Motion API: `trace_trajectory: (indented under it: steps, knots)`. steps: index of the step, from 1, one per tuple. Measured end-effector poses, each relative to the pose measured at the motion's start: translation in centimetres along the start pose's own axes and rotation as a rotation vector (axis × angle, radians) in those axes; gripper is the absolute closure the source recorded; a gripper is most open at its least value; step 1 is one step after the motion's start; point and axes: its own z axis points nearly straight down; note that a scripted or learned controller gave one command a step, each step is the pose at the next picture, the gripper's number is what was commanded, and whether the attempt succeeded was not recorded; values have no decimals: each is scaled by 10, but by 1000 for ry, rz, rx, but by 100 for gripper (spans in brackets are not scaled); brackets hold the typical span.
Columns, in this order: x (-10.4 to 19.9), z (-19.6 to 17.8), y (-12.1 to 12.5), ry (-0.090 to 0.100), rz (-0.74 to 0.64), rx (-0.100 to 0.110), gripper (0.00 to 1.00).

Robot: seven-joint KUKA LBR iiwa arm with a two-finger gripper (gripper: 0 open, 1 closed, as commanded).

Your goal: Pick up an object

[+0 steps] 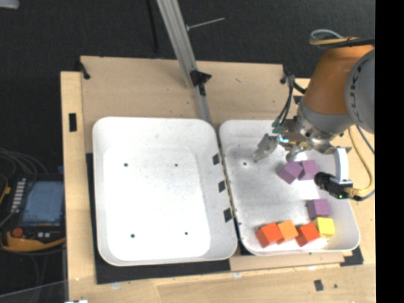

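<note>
My gripper (281,151) hangs over the back of the right bin (252,188), open, with nothing between its fingers. One finger (264,148) points left over bare bin floor; the other sits just above two purple blocks (291,172) (310,168) lying side by side. Nearer the front right of the bin lies a third purple block (319,207) with a yellow block (325,226) beside it. Along the front wall sit a red-orange block (271,233), an orange block (288,230) and a red block (308,233).
The left bin (154,188) lies beside the right one, a row of black clips (222,185) between them. A slanted metal post (183,46) rises behind the bins. A black cable and connector (333,185) hang off the wrist over the right bin's edge.
</note>
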Motion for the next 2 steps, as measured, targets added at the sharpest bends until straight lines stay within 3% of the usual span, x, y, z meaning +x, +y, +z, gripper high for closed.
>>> trace_trajectory:
  steps: [1, 2]
  knots:
    - [0, -3, 1, -1, 1, -6, 0]
    - [-10, 50, -6, -2, 3, 0, 0]
